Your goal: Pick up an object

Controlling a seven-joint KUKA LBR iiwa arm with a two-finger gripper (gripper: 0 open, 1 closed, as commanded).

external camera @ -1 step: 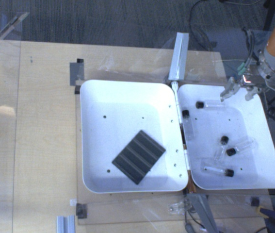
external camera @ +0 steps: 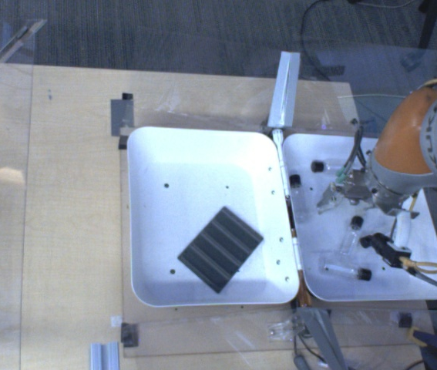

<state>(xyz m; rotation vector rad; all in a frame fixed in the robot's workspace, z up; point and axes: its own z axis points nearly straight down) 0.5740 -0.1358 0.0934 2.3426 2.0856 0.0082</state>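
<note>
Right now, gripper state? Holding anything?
Gripper: cannot be told from this view, open or closed. It is low over the right bin.

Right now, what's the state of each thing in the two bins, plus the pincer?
Dark ribbed slab: lying flat in the left bin, turned diagonal, untouched.
Clear tube: on its side in the right bin, black cap on one end.
Small black caps: loose on the right bin's floor.
Pincer: over the right bin, no thing seen in it.
</note>
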